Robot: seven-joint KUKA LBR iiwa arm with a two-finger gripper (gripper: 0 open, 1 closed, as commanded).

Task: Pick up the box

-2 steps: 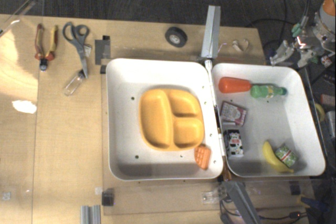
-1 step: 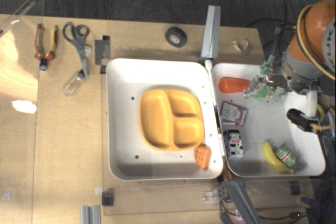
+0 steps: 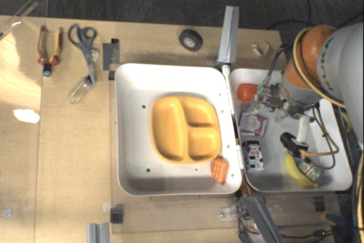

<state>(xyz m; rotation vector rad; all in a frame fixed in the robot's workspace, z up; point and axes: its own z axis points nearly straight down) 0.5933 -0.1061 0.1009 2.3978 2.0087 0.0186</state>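
Small flat printed box (image 3: 253, 156) in right bin (image 3: 335, 182)

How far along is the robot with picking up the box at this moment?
Nothing looks done yet. The small flat box with dark printing lies on the floor of the right white bin, near its left wall, not lifted. The grey arm with the orange band is over the bin's upper part, apart from the box. Left to do: move to the box, grasp it and raise it.
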